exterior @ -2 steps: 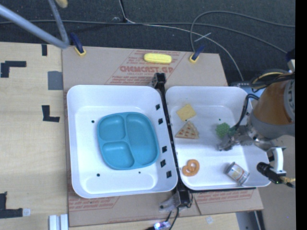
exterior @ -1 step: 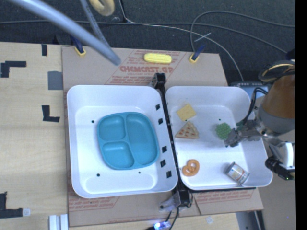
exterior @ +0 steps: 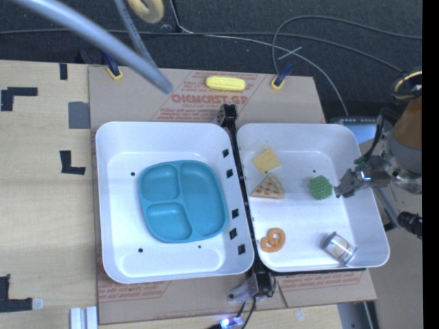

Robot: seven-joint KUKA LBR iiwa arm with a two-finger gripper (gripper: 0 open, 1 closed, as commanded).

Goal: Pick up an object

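The dark two-finger end effector [exterior: 348, 186] sits at the right rim of the right white bin [exterior: 357, 211], just beside the round green bumpy object [exterior: 319, 188]; its spread cannot be told. A blue divided plastic tray [exterior: 182, 201] lies in the left white bin [exterior: 116, 184].

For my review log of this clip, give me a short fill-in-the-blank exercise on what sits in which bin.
1. The blue divided plate lies in the ____ bin.
2. The green ball lies in the ____ bin.
3. The yellow banana lies ____ both bins, on the cardboard.
4. The gripper is nearest the ____ ball.

Missing words: left; right; outside; green
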